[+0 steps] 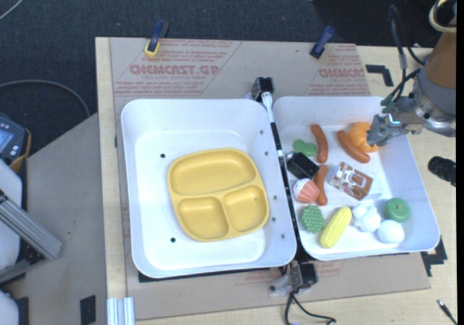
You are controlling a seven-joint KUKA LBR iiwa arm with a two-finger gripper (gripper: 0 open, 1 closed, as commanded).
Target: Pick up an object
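Although the task names no particular thing, the orange toy (354, 141) at the far right of the right bin (420, 193) looks like the one chosen, because the gripper (382, 130) stands just beside it, at its right edge. Whether the jaws are open or closed cannot be told, and nothing is seen held, so the step in hand is judged to be the approach, with the grasp not yet made. The next move probably calls for a descent centred on the toy, which looks smooth, rounded and a little lumpy, so it may slip.

Around it lie other plastic play foods: a slim glossy sausage (319, 142), a green pod (304, 148), a black block (301, 165), a flat printed packet (350, 180), a bumpy green piece (312, 219), a ribbed yellow corn cob (336, 226), white round pieces (377, 220) and a green round cap (396, 209). They crowd together, so a neighbour could be pushed.

The left bin (145, 171) holds a matte yellow tray (217, 193) with three compartments. Both bins rest on a cardboard sheet (210, 66) clamped to the worktop
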